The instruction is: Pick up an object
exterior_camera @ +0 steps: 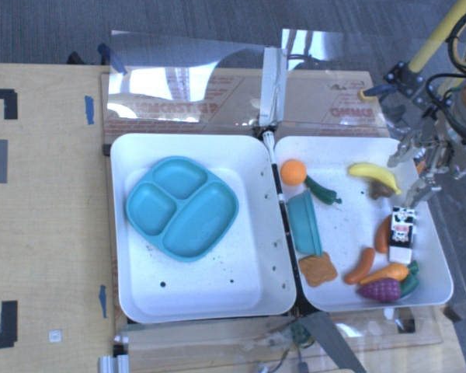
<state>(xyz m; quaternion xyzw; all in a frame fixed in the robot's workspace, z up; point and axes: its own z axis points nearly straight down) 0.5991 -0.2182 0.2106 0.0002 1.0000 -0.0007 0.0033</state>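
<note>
One banana lying just left of the end effector, inside the right bin; end effector's spread impossible to tell, nothing visibly held.

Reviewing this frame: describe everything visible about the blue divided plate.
The blue divided plate is a light blue, smooth, plastic-looking dish with rounded corners and three compartments: two small ones toward the upper left and one long one on the right. All three hold nothing. It lies flat, right side up, turned at a diagonal, in the upper middle of the left bin. It rests on the bin floor, and nothing else touches it.
</note>
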